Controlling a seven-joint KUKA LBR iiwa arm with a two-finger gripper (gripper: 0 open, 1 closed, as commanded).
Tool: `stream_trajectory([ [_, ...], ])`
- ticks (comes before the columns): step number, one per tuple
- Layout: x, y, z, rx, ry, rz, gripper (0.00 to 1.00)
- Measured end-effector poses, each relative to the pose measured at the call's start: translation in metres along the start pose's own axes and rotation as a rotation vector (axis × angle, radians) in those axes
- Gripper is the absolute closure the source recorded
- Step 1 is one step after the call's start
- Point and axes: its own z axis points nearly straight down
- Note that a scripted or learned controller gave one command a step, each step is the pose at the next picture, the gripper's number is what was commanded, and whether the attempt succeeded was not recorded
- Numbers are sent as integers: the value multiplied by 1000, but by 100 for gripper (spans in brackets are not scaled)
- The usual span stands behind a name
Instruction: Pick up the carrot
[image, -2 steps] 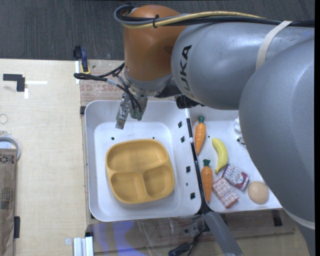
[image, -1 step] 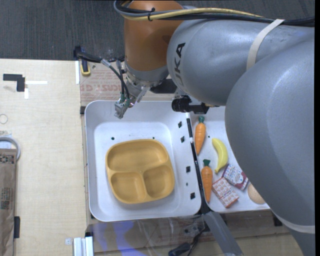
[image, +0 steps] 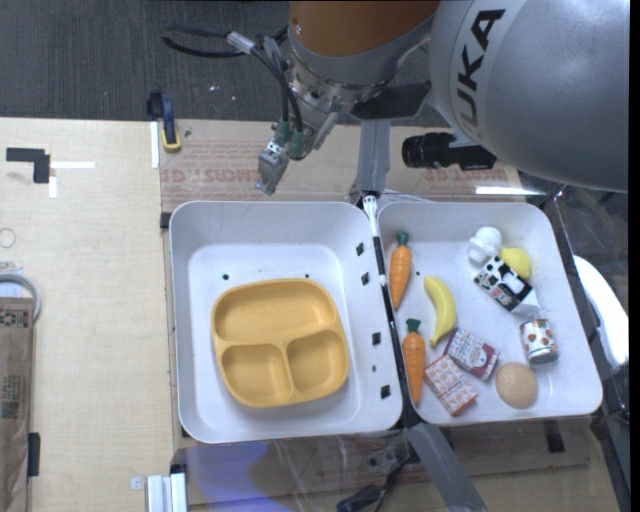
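Note:
Two orange carrots with green tops lie in the right bin (image: 560, 250) along its left wall, one (image: 400, 270) towards the back and one (image: 414, 360) towards the front. My gripper (image: 281, 155) hangs above the bench behind the back rim of the left bin (image: 190, 300). It is well to the left of and behind both carrots, and nothing shows in it. The grey arm with its orange band fills the top of the view.
A yellow divided plate (image: 282, 340) sits in the left bin. The right bin also holds a banana (image: 440, 310), two small red cartons (image: 460, 370), a tan ball (image: 516, 385), a small can (image: 540, 340), a cow-patterned toy (image: 503, 280) and a lemon (image: 517, 262).

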Motion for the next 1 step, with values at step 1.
stream_trajectory([
  [1, -29, 19, 116, 2, 1, 88, 100],
])
